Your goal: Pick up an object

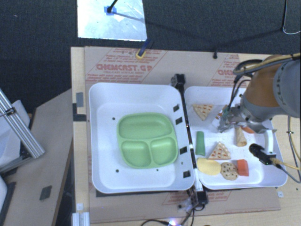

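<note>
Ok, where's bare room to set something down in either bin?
Left white bin: bare floor rings the green three-compartment tray, widest along the far side. Right white bin: crowded near the front by the green stick, yellow piece, cookie and orange block; some bare floor behind the far triangular slice.

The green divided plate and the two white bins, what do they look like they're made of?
Green divided plate: probably molded plastic, matte to satin, judging by its uniform pale green color and soft rounded compartment edges. Left white bin and right white bin: likely thin formed plastic, smooth and slightly glossy, with rounded corners and even white walls. Neither can be confirmed by look alone.
</note>
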Controlling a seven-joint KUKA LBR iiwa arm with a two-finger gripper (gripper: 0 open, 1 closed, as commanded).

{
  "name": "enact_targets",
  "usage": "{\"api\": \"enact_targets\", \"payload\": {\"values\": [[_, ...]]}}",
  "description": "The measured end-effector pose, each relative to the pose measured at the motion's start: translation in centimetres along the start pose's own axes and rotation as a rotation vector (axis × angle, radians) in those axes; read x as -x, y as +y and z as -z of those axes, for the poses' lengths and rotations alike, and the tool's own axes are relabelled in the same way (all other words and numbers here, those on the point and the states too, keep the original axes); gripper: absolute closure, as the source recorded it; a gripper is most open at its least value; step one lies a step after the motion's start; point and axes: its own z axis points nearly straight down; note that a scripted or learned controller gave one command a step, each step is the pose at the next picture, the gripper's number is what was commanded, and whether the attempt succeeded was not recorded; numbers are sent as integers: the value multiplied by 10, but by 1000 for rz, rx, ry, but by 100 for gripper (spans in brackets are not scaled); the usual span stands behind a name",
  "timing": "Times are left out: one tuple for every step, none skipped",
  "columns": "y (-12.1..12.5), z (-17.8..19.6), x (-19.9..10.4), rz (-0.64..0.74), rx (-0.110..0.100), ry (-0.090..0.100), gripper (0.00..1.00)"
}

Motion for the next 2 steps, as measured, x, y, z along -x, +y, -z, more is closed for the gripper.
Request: {"api": "enact_targets", "payload": {"values": [[-4,62,5,-1,0,0,100],[7,121,4,4,2,0,100]]}}
